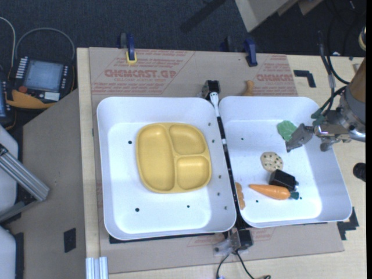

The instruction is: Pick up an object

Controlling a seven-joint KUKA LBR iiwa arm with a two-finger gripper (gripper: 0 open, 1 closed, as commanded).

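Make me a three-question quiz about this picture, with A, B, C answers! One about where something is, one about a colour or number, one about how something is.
1. Where is the yellow plate?
A. in the left bin
B. in the right bin
C. on the cardboard

2. What colour is the carrot?
A. blue
B. orange
C. white

3. How does the carrot lie?
A. standing upright
B. flat on the bin floor
C. held up in the gripper

Answers:
1. A, the divided plate sits in the middle of the left bin.
2. B, it is orange with a small green end.
3. B, it lies flat near the front of the right bin, beside a black object and apart from the gripper.
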